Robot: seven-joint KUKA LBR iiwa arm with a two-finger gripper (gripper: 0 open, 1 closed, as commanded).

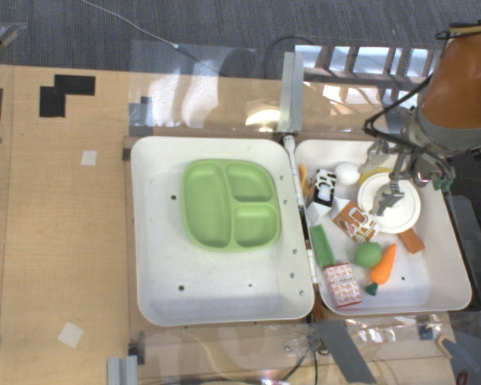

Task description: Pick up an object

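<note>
A small round white plate is seen in the upper right part of the right bin, and the hand is positioned directly above it, its metal tip reaching down over the plate's left portion. Whether the hand is wide or narrow cannot be told from this slanted view, and nothing is seen held by it. The step in hand is judged to be the descent toward a candidate object, with no grasp yet made. Just left of the plate a brown and white striped packet is lying, and below it a green round fruit is touching an orange carrot. A pink patterned box is placed near the bin's front wall, a long green piece is set along the left wall, and a black and white toy and a white egg-like ball are found near the back. In the left bin a green divided tray is resting. Both bins are carried by the tabletop. The next move is judged to call for a clear choice of target, since the clutter is tightly packed, followed by a closing on one piece and a straight lift.
</note>
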